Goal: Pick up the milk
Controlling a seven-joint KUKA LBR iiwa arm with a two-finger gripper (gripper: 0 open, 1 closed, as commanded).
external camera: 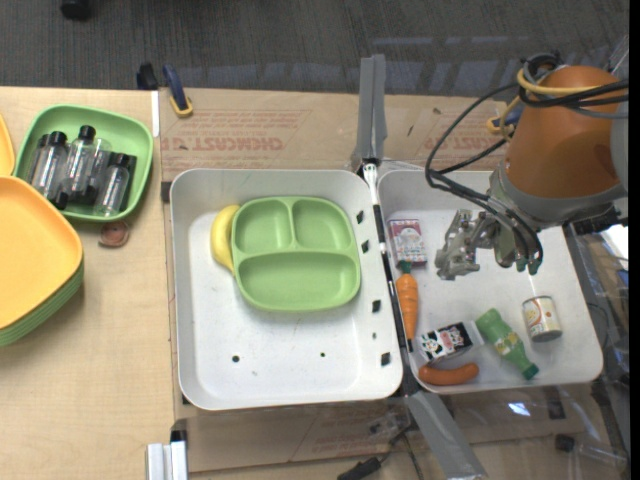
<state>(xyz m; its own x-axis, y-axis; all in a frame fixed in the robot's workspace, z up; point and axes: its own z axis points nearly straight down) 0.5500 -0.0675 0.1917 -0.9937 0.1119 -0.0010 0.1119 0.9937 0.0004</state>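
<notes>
The milk (446, 341) is a small black-and-white carton lying on its side near the front left of the right bin (585, 363). My gripper (460, 258) hangs over the middle of that bin, behind the carton and clear of it. It is open, and nothing sits between its fingers. The orange-banded wrist (560, 133) rises above it on the right.
In the right bin, a pink-and-white carton (406, 240) and a carrot (408, 303) lie along the left wall. An orange sausage (449, 372), a green bottle (505, 342) and a small can (541, 318) lie at the front. The left bin (200, 368) holds a green divided plate (296, 251) with a yellow item (221, 236) beside it.
</notes>
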